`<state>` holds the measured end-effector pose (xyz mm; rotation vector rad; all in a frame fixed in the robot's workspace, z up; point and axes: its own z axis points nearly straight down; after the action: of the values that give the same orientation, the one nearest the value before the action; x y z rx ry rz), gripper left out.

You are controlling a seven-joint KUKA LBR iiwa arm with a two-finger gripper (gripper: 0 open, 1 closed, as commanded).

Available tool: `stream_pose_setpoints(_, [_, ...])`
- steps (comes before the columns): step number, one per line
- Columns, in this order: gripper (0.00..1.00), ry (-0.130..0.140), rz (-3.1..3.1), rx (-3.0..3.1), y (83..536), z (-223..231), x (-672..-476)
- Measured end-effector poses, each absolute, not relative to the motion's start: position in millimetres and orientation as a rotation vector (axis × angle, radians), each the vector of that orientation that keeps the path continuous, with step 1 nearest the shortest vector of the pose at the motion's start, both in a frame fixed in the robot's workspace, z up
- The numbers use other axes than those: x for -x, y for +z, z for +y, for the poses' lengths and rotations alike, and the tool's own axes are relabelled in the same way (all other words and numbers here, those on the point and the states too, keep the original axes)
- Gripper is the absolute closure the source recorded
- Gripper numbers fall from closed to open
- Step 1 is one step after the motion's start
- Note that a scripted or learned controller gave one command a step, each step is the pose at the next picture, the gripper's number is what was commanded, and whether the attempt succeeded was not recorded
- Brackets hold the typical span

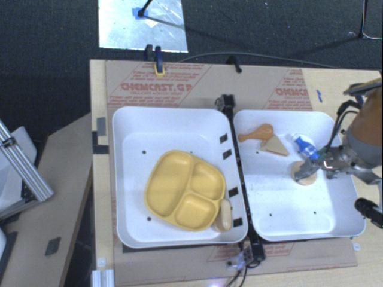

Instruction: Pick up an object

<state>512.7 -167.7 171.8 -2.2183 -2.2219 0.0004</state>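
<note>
Tan bench [102, 220] with brown printed cardboard sheet [179, 88] under two shallow white bins, dark carpet floor behind. Shiny metal plate [142, 17] on the floor beyond the bench's far edge, left of centre. Yellow clamp [157, 60] at the cardboard's far edge. Slotted aluminium rail [24, 166] off the bench's left edge.

Left bin [134, 130]: smooth white plastic, rounded corners. Holds a yellow divided tray [185, 190], matte plastic, three compartments, lying tilted toward the bin's near right corner. Pale beige oblong piece [224, 215] just beside the tray's near right edge, against the bin's right wall.

Right bin [281, 220]: same white plastic, touches the left bin along a black centre seam. Near its far edge: orange-brown spoon-shaped piece [257, 133], touching a tan wedge [276, 146]. Right of them a blue and white small item [303, 145], shape unclear. Round tan disc [305, 175] near the bin's right edge, flat on the floor.

Gripper [310, 170], grey metal, reaches in from the right and sits over the disc; cannot tell how the jaws stand, nor whether they touch the disc. Arm [365, 136] with tan wrap above the bin's right wall.
</note>
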Motion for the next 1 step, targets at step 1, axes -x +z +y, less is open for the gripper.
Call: stream_pose_setpoints(1, [0.00,0.001,-2.220,2.217,110.6,-166.0,-507.7])
